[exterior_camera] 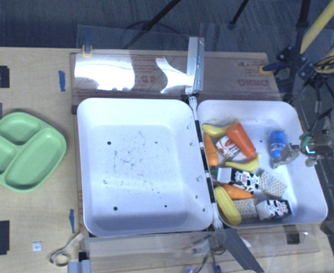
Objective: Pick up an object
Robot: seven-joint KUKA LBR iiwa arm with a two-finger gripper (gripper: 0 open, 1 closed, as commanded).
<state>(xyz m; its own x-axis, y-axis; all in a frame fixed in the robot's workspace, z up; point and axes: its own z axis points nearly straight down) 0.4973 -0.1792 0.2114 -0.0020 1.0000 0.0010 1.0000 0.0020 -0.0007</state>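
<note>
sitting at the right edge of the frame, mid-height, the gripper [317, 150] is hanging over the right rim of the right bin [312, 201]. only a small metallic part of it is showing, so whether it is gripping anything is something i cannot tell.

all candidate objects are lying in the right bin, piling against its left wall and lower half, likely because they were dumped in rather than arranged. the blue bottle [277, 143] is sitting alone in the upper right part of that bin, apart from the pile and nearest the gripper, so i am judging it the easiest pick: free space on every side.

the orange carrot [242, 139] is resting beside the yellow banana [214, 129] near the bin's upper left, touching or nearly so. the corn cob [226, 206] is lying at the lower left with the cow-print carton [246, 180] just above it. these are crowding each other, so a grasp there is risking a multi-object snag or a slip.

the left bin [93, 118] is sitting in the centre of the frame, serving as the likely drop side. the green divided plate [23, 151] is lying at the far left on the bench, well apart from both bins.

pick is not yet showing as done.
</note>
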